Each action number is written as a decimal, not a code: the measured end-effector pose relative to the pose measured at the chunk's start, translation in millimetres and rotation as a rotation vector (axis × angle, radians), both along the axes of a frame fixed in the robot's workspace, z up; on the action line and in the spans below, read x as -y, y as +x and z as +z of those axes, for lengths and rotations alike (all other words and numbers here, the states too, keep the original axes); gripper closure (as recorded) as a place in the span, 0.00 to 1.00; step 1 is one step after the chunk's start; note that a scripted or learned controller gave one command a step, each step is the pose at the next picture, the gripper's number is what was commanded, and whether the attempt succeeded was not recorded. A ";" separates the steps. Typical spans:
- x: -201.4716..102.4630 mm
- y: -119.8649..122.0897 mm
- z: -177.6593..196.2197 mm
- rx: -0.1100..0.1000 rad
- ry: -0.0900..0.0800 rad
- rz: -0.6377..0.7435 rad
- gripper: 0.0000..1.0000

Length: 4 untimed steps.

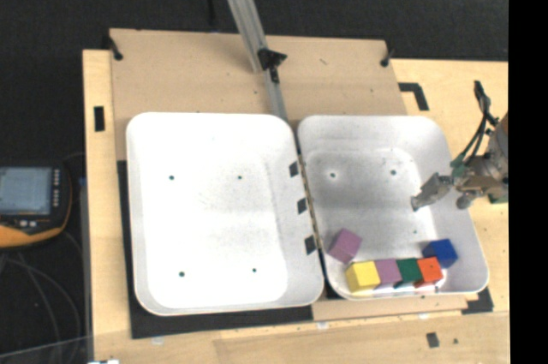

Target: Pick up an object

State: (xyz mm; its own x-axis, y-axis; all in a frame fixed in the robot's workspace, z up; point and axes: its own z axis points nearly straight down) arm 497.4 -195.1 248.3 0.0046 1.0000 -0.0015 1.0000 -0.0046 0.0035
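The robot's grey two-finger hand (pixel 441 193) hangs over the right shallow white plastic bin (pixel 368 144) near its right wall, grasping nothing; I cannot tell its spread. Small coloured blocks (pixel 396 270) lie well apart below, along the near wall.

Off at three o'clock the arm (pixel 497 150) is cut by the frame edge, so little beyond its wrist and cables can be seen. The gripper (pixel 445 191) is too small and blurred to judge its fingers. At five o'clock, the green block (pixel 409 270) is partly hidden behind the orange block (pixel 429 269). Something pale beneath that row stays unclear.
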 end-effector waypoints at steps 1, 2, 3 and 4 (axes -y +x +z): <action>1.3 0.8 11.0 0.004 -0.002 -0.001 1.00; -91.4 -13.7 -65.2 -0.008 0.005 0.012 1.00; -86.2 -11.4 -51.2 0.003 0.000 0.002 1.00; -174.6 -10.9 -52.0 -0.003 0.005 0.014 1.00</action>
